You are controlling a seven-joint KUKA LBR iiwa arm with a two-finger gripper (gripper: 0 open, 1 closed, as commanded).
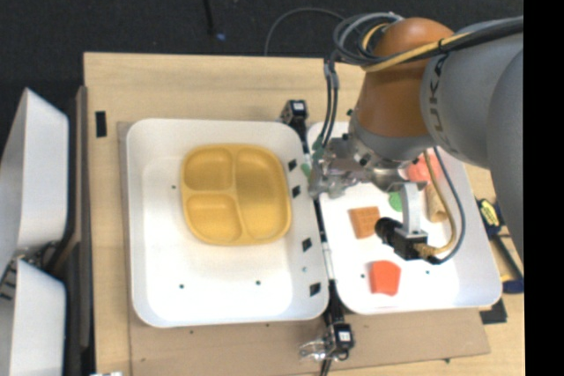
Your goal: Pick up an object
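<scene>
Two bins — yellow tray (pixel 236 193) left | orange blocks (pixel 383 276) right — arm (pixel 414 101) above

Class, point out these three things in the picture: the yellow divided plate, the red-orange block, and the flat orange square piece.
yellow divided plate (pixel 236 193): camera view, where its dividers meet.
red-orange block (pixel 384 276): camera view, middle of its top face.
flat orange square piece (pixel 363 220): camera view, centre of its face.

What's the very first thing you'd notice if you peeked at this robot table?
The big yellow divided plate lying in the left bin jumps out first. Next, the arm's shiny orange band looms over the right bin. In that bin lie an orange block and a red-orange block nearer the front.
</scene>
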